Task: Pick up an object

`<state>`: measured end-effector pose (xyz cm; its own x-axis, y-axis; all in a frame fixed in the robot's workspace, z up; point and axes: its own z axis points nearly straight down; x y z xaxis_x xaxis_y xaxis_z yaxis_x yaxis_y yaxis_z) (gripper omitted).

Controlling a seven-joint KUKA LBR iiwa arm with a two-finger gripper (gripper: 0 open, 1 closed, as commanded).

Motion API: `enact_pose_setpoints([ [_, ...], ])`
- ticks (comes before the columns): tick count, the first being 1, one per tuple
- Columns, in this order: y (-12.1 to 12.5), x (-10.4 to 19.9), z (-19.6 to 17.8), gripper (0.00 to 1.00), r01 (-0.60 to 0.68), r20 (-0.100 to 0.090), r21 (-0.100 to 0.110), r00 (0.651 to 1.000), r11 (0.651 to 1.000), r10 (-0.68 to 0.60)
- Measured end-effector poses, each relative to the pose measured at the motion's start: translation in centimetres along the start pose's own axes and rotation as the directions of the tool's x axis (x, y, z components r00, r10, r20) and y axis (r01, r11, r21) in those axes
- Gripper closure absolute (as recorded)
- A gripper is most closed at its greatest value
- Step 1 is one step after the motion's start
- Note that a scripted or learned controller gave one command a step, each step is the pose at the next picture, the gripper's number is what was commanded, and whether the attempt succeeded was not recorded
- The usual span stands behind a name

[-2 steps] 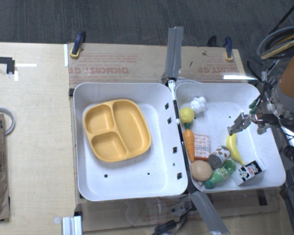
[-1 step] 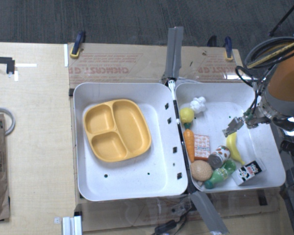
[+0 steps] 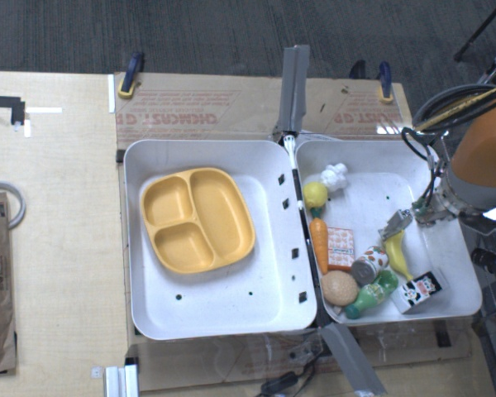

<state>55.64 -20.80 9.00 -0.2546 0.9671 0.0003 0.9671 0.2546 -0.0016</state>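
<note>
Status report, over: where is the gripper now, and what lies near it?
Gripper low in right bin, at the banana's top end. Nothing seen held. Can and green toy crowd the banana, over.

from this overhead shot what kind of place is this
Most likely a robotics lab set up for grasping trials: two white bins clamped to a wooden bench, toy food such as a carrot, and a grey-and-orange robot arm.

Robot arm (image 3: pixel 479 160) with a rounded orange band above a grey wrist. Black and yellow cables (image 3: pixel 446 110) loop beside it. A slim metallic gripper (image 3: pixel 399 222) ends the arm.
</note>
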Motion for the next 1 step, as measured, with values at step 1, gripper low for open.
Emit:
enact_pose_setpoints([
  [1,0.01,-0.1,-0.75,1.0,-0.003,0.0,0.0,1.0,1.0,0.003],
])
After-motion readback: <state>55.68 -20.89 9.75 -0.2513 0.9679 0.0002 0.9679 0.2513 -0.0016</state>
